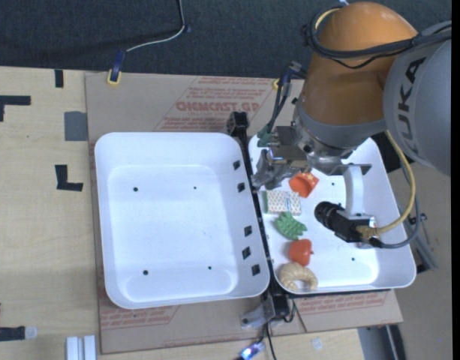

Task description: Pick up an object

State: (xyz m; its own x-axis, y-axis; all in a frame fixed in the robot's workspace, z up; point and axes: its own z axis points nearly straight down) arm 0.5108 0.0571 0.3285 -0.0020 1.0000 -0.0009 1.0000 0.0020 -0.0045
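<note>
Camera view: 2 white bins on the desk (34, 201). The arm (365, 66) reaches over the right bin (391, 265), its pincer (278, 160) low at that bin's upper left; whether it is spread or pressed together cannot be told. In the right bin lie an orange piece (303, 184), a patterned block (283, 201), a green piece (291, 226), a red piece (301, 251) and a tan piece (297, 277). The left bin (169, 216) adjoins it.

Smooth glossy white plastic bins (169, 223), matt brown cardboard sheet (207, 103) beneath, shiny orange arm band (357, 43)
</note>
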